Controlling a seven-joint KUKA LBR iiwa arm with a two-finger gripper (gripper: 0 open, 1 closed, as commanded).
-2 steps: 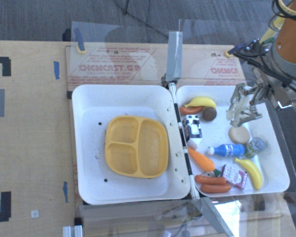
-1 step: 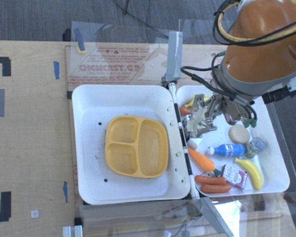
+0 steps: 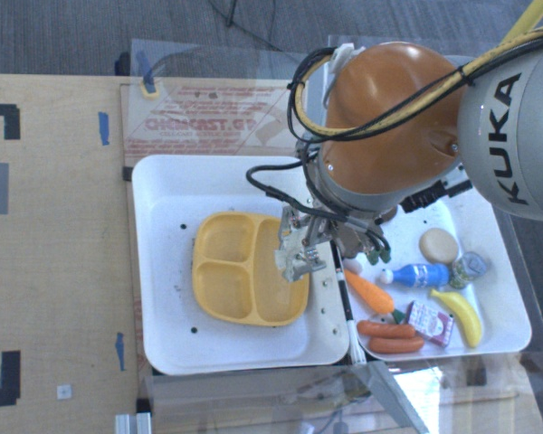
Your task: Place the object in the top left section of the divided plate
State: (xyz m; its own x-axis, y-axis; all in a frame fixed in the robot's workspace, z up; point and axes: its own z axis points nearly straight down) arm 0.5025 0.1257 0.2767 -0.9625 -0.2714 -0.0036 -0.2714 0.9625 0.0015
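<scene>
The divided plate (image 3: 240,274) — yellow, with three sections — is seen lying in the left bin (image 3: 163,242). The claw (image 3: 299,253) is positioned over the plate's right edge, above the long right-hand section, close to the wall shared by the two bins. Whether the claw is spread wide, drawn narrow, or closed on something cannot be told; its tips are blurred against the plate, and no object can be made out between them.

The candidate objects are grouped in the right bin (image 3: 502,242): a carrot (image 3: 371,292), a sausage (image 3: 391,331), a banana (image 3: 462,315), a blue bottle (image 3: 421,275), an egg-like item (image 3: 438,245) and a pink packet (image 3: 432,322). Which of them is the task's object cannot be determined.

The governing relation is lateral — the top left section (image 3: 228,236) lies to the left of the claw and slightly toward the far side of the bin. If an object is carried, a leftward shift across the plate's dividing ridge would be required before release.
</scene>
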